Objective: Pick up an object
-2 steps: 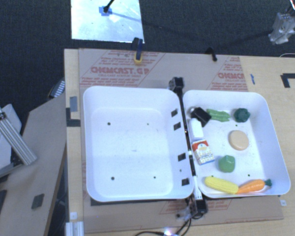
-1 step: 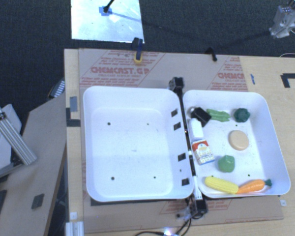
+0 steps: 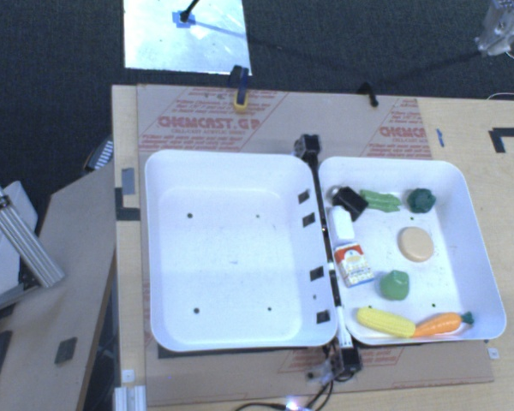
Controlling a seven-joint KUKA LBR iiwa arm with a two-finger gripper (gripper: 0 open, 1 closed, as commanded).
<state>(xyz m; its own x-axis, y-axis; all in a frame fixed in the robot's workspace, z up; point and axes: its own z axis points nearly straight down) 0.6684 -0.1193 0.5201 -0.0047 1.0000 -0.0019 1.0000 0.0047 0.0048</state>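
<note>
The right bin (image 3: 478,255) holds several small items. A black block (image 3: 351,202), a light green vegetable (image 3: 379,200) and a dark green broccoli piece (image 3: 421,200) lie along its far side. A beige round piece (image 3: 416,244) sits mid-right. A white bottle (image 3: 342,225) and a red-and-white carton (image 3: 354,264) lie by the left wall. A green pepper (image 3: 394,285), a yellow corn cob (image 3: 385,321) and an orange carrot (image 3: 439,324) are near the front. My gripper (image 3: 499,26) hangs high at the top right, far beyond the bin and away from every item.
The left bin (image 3: 154,229) sits beside the right one, with black clips (image 3: 312,221) along the shared wall. A shiny metal sheet (image 3: 187,22) lies beyond the bench. A yellow-and-black clamp (image 3: 239,88) stands at the bench's far edge.
</note>
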